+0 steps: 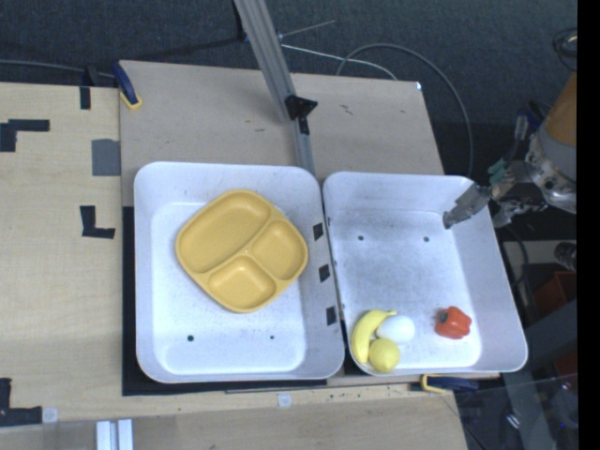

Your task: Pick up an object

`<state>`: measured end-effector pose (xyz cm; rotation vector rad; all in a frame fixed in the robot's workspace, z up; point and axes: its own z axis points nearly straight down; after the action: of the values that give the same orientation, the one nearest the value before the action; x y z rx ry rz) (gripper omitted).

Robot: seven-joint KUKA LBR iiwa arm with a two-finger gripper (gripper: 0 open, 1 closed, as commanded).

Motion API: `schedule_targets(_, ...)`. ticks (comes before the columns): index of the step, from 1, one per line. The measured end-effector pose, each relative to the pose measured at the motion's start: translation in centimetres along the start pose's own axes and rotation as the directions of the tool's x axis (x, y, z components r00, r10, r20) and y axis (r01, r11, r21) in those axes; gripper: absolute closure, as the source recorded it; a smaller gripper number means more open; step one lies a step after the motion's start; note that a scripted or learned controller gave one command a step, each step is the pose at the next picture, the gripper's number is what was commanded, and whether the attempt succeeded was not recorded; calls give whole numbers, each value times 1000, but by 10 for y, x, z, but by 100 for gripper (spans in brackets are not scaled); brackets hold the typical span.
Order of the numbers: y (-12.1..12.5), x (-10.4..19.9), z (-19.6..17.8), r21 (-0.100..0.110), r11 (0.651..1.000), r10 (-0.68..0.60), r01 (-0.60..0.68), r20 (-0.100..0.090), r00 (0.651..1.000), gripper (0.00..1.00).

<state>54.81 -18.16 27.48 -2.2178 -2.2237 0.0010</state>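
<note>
I see a banana, curved, lying in the near left corner of the right bin. A white egg touches its inner curve, and a yellow lemon sits just nearer, against both. A red pepper lies apart, right of the egg, near the bin's front wall

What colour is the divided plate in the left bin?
Yellow; the divided plate shows plainly in the camera view.
</note>
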Motion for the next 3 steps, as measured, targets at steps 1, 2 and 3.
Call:
schedule_targets(1,0,0,0,0,1000,0,0,0,1000,0)
schedule_targets(2,-4,-8,59,6,1000,2,-2,0,1000,0)
schedule_targets(3,3,-4,107,5,1000,1,-1,0,1000,0)
